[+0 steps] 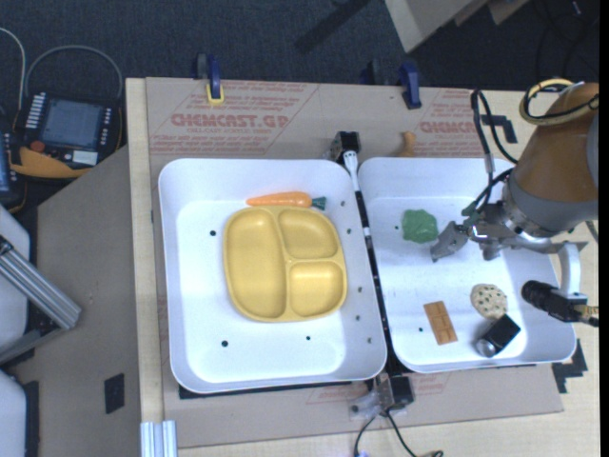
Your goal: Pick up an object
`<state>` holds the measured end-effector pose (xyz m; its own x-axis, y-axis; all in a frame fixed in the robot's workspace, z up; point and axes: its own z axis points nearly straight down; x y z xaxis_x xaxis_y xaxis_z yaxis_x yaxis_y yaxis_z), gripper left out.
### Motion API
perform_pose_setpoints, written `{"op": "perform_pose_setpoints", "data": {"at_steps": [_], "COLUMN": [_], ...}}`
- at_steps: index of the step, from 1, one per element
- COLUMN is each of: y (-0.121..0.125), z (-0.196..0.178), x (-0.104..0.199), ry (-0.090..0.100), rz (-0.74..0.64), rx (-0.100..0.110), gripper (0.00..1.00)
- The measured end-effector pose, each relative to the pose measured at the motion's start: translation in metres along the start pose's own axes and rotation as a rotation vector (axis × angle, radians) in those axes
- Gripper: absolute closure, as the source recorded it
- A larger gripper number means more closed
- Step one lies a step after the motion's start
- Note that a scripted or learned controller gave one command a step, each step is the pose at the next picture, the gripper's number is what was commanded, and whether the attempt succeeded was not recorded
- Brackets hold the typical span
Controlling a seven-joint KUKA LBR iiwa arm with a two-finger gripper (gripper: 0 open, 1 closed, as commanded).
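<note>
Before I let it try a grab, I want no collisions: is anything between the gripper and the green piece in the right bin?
Nothing visible. The gripper sits just right of the green piece, with bare bin floor between them. The cookie, brown block and black object lie nearer the camera, off that line.

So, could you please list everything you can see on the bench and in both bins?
Divided plate: one, yellow, three compartments, middle of the left bin.
Carrot: one, orange with a green tip, left bin, just behind the plate.
Green lump: one, right bin, far left part.
Cookie: one, tan with dark specks, right bin.
Brown flat bar: one, right bin, near front.
Black block: one, right bin, front right.
Clamps: two, blue, back edge of the bench.
Arm: one, grey and orange, from the right.
Gripper: one, grey, over the right bin beside the green lump.
</note>
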<state>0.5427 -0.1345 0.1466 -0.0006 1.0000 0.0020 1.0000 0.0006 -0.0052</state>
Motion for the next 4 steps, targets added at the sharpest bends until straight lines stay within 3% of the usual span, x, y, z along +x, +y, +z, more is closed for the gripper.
{"op": "perform_pose_setpoints", "data": {"at_steps": [1, 2, 3, 4], "y": [-0.001, -0.001, -0.001, -0.003], "z": [0.044, 0.063, 0.052, 0.009], "x": [-0.003, -0.002, -0.002, -0.002], "ry": [0.0, -0.001, -0.002, -0.004], "rz": [0.001, 0.001, 0.001, 0.0], "rx": [0.001, -0.001, -0.005, -0.01], "gripper": [0.0, 0.0, 1.0, 1.0]}}
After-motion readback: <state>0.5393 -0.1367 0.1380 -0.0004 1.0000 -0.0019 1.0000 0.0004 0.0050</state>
